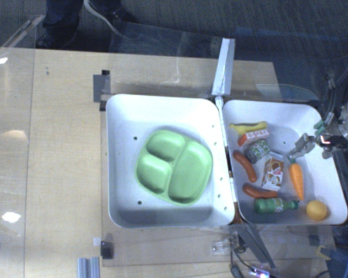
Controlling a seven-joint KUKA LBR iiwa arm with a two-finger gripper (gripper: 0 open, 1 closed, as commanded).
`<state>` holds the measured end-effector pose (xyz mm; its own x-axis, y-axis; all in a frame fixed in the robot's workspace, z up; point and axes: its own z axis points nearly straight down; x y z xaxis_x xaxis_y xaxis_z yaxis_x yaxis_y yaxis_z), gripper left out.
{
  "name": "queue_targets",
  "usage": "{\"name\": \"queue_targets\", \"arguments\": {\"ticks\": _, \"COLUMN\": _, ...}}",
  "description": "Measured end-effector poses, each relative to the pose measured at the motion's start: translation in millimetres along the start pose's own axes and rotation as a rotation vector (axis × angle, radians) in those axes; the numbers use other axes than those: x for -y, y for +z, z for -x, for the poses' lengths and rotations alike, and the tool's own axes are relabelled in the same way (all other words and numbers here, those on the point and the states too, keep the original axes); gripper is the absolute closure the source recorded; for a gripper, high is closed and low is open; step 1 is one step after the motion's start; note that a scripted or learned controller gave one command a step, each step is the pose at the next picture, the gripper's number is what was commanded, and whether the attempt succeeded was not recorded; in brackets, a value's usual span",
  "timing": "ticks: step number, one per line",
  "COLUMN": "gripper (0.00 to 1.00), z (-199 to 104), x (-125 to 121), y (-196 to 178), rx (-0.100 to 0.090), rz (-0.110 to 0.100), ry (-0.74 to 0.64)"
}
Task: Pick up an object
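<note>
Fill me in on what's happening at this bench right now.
A robot arm reaches in from the right, its gripper hovering over the right bin near the carrot and holding nothing. That bin also holds a banana, two sausages, a can, a carton, a green bottle and a lemon. The left bin holds a green divided tray. Nothing has been picked up yet.
</note>
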<state>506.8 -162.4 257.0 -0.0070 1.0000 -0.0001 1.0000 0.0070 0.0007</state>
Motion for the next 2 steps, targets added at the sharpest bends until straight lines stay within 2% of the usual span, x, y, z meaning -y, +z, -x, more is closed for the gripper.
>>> {"name": "queue_targets", "arguments": {"ticks": 1, "gripper": 0.00, "z": 42.6, "x": 19.0, "y": 111.2, "rx": -0.001, "rz": -0.002, "ry": 0.365}}
{"name": "queue_targets", "arguments": {"ticks": 2, "gripper": 0.00, "z": 36.3, "x": 16.9, "y": 143.9, "rx": 0.000, "rz": 0.005, "ry": 0.404}}
